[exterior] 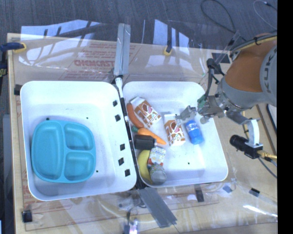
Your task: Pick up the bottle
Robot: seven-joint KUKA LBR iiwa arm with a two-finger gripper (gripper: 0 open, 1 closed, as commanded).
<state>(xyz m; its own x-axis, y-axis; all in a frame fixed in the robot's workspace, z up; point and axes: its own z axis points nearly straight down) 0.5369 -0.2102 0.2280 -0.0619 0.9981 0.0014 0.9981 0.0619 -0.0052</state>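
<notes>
Taking the right bin (212, 167) as the landmark: at its near-left corner a small clear bottle (156, 167) with a grey cap lies on its side against a banana (143, 163), likely just where it tumbled. Further in, a black block (143, 142) and a carrot (151, 135) sit along the bin's left wall, with two printed cartons (146, 112) beyond and toward the middle. A blue-capped bottle (193, 132) lies right of centre, just below the pincer (191, 113). The pincer hangs over the bin's far-right part, apparently poised for that bottle; whether it is wide or narrow I cannot tell. Left of this bin, the other bin (64, 89) holds a blue divided plate (63, 150).
</notes>
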